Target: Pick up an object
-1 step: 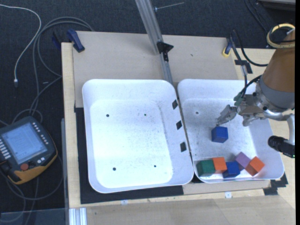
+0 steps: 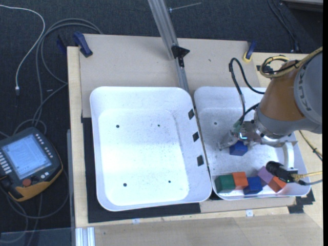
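Note:
In the right bin [image 2: 207, 100], my gripper [image 2: 240, 137] reaches down from the arm's orange band [image 2: 279, 99] over the middle of the bin floor. A small blue block [image 2: 238, 148] lies directly at the gripper's tip, touching it or just below it. The view does not show whether the block sits between the fingers. Along the bin's near edge lie a green block [image 2: 224, 182], an orange block [image 2: 240, 179], a second blue block [image 2: 252, 185], a purple block [image 2: 265, 174] and a red-orange block [image 2: 277, 185].
The left bin [image 2: 97, 104] stands beside the right one, with black clips [image 2: 195, 136] on the shared wall. A metal pole [image 2: 164, 19] rises at the back. Cables [image 2: 237, 81] hang by the arm. A teach pendant [image 2: 26, 160] lies off the bench at left.

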You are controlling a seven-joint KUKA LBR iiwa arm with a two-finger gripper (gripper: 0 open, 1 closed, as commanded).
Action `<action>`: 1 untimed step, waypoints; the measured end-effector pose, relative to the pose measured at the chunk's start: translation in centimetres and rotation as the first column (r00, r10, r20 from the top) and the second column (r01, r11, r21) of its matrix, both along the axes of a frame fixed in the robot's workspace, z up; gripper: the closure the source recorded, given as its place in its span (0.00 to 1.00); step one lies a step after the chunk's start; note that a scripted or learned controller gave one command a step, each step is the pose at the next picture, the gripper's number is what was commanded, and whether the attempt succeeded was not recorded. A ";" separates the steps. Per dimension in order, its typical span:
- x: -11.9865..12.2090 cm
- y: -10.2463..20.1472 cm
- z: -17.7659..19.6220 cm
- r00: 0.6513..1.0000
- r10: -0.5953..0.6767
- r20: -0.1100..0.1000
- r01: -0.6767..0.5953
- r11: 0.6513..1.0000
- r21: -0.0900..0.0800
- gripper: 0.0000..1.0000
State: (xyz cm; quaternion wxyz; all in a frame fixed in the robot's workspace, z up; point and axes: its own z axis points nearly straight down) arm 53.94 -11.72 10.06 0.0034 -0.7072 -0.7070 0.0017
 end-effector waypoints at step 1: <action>0.1 0.1 1.5 1.000 0.001 0.008 -0.001 1.000 0.000 1.00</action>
